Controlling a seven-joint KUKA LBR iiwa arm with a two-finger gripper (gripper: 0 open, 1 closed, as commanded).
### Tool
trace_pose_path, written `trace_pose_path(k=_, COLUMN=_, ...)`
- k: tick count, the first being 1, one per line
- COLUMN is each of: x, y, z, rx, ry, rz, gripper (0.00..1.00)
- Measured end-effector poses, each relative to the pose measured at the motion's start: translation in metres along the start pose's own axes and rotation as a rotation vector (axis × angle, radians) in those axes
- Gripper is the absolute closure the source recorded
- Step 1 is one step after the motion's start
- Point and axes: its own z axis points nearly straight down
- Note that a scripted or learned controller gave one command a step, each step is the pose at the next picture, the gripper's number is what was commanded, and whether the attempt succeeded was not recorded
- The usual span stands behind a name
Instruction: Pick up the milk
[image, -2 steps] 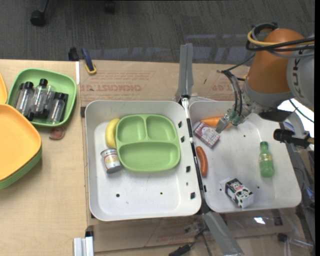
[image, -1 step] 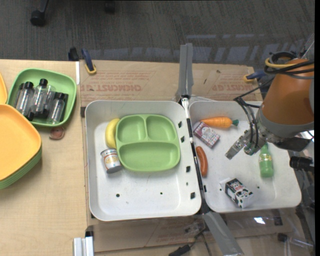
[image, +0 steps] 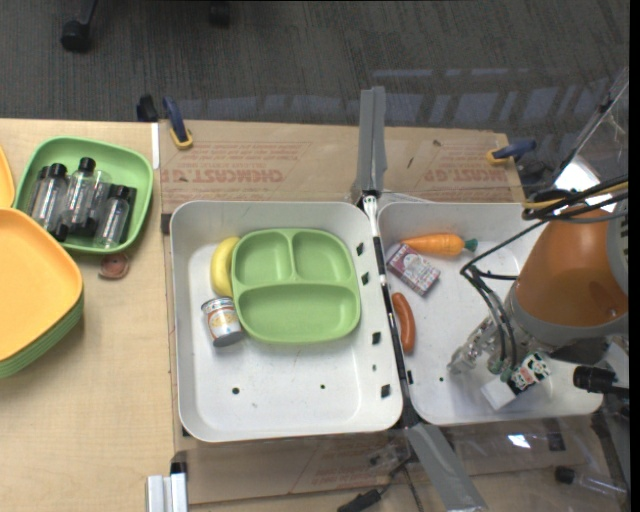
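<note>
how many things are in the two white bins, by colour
green: 1, divided plate
yellow: 1, banana
orange: 1, carrot
red: 1, sausage
pink: 1, small packet
silver: 1, can
white: 1, milk carton, under the end effector
total: 7

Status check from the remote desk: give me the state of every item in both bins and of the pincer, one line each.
milk: small carton, tilted, right bin's lower right, under the pincer
pincer: low over the right bin, at the milk
carrot: lying flat, right bin's top
hot dog: lying along right bin's left wall
pink packet: lying flat below the carrot
green plate: upright, left bin
can: beside the plate
banana: partly under the plate's edge
</note>
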Motion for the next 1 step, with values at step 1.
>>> trace_pose_path(k=1, x=-0.0434, y=0.0503, z=-0.0004, rx=-0.001, ry=-0.002, rz=-0.162, gripper=1.0)
